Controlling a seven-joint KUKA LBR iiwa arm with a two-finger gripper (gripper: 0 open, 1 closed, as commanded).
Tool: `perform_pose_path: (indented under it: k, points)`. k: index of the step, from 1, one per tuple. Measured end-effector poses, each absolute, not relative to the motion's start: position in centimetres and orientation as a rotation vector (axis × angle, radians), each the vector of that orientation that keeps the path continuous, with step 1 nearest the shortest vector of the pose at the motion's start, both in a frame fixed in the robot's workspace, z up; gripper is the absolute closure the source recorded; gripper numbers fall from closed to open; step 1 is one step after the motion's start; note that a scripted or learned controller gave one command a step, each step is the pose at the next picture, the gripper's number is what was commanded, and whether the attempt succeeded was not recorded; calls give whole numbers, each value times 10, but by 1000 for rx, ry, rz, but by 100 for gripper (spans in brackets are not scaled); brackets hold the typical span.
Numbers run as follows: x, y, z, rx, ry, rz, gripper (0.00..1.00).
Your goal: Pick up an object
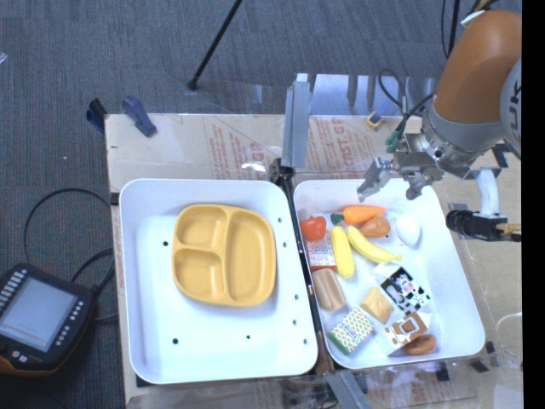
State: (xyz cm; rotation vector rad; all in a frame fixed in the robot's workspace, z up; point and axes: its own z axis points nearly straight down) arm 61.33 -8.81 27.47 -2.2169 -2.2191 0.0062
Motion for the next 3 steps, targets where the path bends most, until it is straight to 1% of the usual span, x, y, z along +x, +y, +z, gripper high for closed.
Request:
perform_pose_path:
  k: [1, 2, 3]
  points:
    - [610, -91, 230, -2194, -2237, 10, 0]
    - [545, -141, 88, -2057, -2359, 9, 0]
    - [522, -141, 103, -1892, -2499, 2, 0]
